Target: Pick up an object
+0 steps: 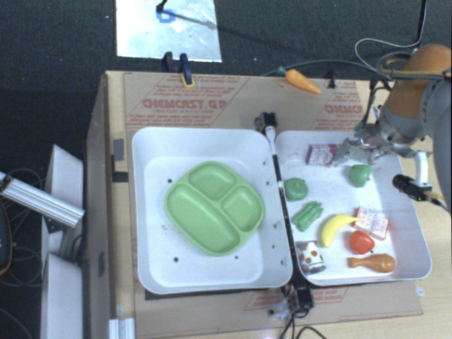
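My gripper [361, 151] hangs over the far part of the right bin [417, 256], its fingers spread open with nothing between them. A green round fruit [359, 175] lies just in front of it. A small pink and white box [321, 154] lies to its left, close to one fingertip. Further forward in that bin lie a green pepper [295, 188], a green pea pod [307, 215], a yellow banana [335, 228], a red and white box [372, 222], a red tomato [361, 241], a brown drumstick [372, 263] and a small can [309, 256].
The left bin [148, 189] holds a green divided plate [214, 207]. An orange carrot [304, 82] lies on the cardboard behind the bins. The bins meet at a raised rim [279, 189] along the middle.
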Controlling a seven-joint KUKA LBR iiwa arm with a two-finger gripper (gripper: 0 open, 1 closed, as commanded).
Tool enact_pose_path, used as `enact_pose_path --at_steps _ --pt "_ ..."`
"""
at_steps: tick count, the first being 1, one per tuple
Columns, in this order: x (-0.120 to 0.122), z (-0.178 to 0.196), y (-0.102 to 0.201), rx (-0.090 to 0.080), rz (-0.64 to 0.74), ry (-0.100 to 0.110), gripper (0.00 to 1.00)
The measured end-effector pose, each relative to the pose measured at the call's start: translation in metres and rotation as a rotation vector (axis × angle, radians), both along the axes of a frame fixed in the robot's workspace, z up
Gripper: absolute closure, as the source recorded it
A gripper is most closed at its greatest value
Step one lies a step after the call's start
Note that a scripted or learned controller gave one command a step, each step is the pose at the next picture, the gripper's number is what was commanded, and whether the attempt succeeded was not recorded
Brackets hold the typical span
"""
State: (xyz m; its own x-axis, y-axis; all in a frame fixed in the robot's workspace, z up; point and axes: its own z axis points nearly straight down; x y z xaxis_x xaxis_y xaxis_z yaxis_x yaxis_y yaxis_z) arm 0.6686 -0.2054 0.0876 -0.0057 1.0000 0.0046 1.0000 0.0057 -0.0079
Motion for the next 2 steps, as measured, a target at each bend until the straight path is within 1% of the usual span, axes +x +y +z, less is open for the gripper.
enact_pose_path --at_steps 2 --pt "-0.0007 -0.0016 -0.0006 -0.003 0.002 0.000 0.00"
